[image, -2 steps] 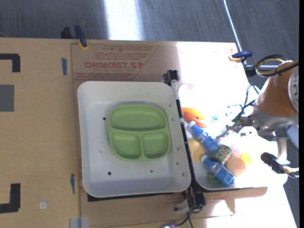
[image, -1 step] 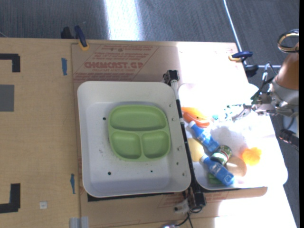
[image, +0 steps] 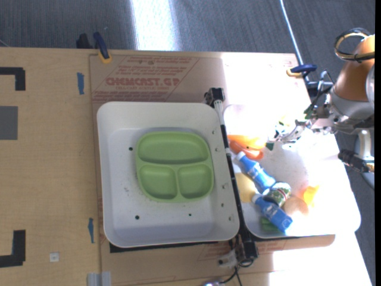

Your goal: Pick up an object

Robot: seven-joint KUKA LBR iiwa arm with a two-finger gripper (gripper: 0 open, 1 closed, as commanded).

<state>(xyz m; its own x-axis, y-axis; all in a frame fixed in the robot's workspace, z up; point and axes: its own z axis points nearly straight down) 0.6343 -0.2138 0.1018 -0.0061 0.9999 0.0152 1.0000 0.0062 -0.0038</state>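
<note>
Two bins side by side. Left bin (image: 113, 159) holds a divided tray (image: 174, 165), centred. Right bin (image: 333, 183): bottles (image: 257, 174) and small items clustered at its left-near part, against the shared wall.

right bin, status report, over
Gripper over right bin, nothing seen between fingers. Blue bottle and orange item lying loose. Green tray in left bin.

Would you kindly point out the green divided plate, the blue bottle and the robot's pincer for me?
green divided plate (image: 174, 165): camera view, on the ridge where its three compartments meet.
blue bottle (image: 256, 173): camera view, on the middle of its body.
pincer (image: 290, 133): camera view, at its tip over the right bin.
</note>
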